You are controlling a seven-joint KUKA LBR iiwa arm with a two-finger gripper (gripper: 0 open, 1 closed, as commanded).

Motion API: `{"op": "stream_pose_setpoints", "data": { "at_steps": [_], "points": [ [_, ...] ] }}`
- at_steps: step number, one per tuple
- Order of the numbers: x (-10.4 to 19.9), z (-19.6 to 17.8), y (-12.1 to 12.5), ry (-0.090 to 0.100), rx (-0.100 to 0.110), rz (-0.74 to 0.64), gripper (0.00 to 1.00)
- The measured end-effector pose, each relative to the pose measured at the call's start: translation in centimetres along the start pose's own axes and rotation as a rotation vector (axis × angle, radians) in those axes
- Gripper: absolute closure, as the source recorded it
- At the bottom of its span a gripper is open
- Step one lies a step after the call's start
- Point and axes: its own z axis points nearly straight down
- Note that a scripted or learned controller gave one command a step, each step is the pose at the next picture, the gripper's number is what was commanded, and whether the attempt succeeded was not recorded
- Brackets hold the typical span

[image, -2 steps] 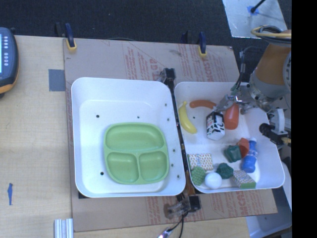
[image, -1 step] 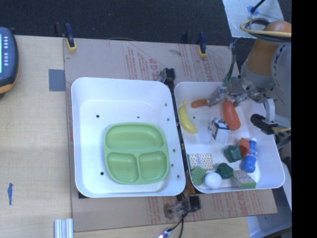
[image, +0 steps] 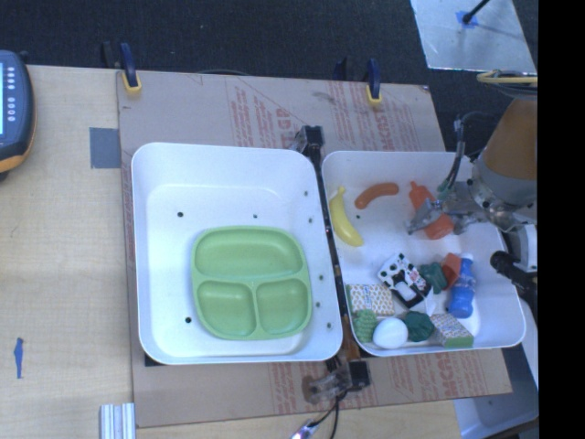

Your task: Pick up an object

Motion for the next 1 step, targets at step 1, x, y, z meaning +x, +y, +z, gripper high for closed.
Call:
{"op": "stream_pose_setpoints", "data": {
  "at_steps": [1],
  "points": [
    [0.06,-1.07,0.28,0.0,-0.003,-0.005,1.0]
  ]
}}
